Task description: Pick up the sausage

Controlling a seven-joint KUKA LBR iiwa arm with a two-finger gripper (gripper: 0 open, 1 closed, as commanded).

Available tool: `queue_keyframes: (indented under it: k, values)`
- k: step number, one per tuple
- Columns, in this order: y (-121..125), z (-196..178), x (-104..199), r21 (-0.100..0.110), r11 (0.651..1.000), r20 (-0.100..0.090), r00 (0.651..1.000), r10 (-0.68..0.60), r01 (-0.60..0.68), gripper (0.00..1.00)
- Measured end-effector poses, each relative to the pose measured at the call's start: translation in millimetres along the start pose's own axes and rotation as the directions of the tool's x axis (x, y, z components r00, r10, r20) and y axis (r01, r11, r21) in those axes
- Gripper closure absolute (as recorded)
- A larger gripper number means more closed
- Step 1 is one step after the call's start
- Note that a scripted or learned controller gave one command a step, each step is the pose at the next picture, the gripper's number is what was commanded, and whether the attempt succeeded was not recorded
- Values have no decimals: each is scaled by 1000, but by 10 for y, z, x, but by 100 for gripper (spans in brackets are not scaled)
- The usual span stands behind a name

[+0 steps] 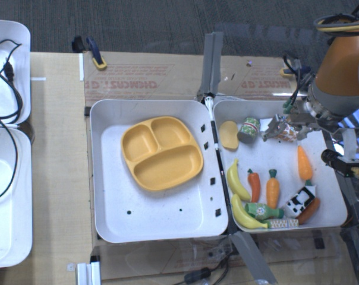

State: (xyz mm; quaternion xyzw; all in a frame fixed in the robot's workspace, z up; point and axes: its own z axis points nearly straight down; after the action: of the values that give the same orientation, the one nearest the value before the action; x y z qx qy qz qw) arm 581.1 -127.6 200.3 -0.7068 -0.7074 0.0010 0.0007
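The sausage (311,210), a reddish-brown link, lies in the right bin (260,153) near its front right corner, partly under a black-and-white cow-patterned carton (300,199). My gripper (279,129) hangs over the back of the right bin, just right of a green can (248,129), well away from the sausage. A small orange-and-white item shows by the gripper's tip; I cannot tell whether it is held.
The right bin also holds a pale yellow slice (229,135), two bananas (238,181), carrots (273,188), an orange piece (304,162) and a green bottle (263,210). A yellow divided plate (161,153) sits in the left bin (108,177).
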Motion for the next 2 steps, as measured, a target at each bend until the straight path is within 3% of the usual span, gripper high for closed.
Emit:
queue_keyframes:
  k: [1, 2]
  values:
    - [377, -96, -601, -2, 1000, 1, 1000, 26, -26, 0]
    - [378, -97, -600, -2, 1000, 1, 1000, 25, -25, 0]
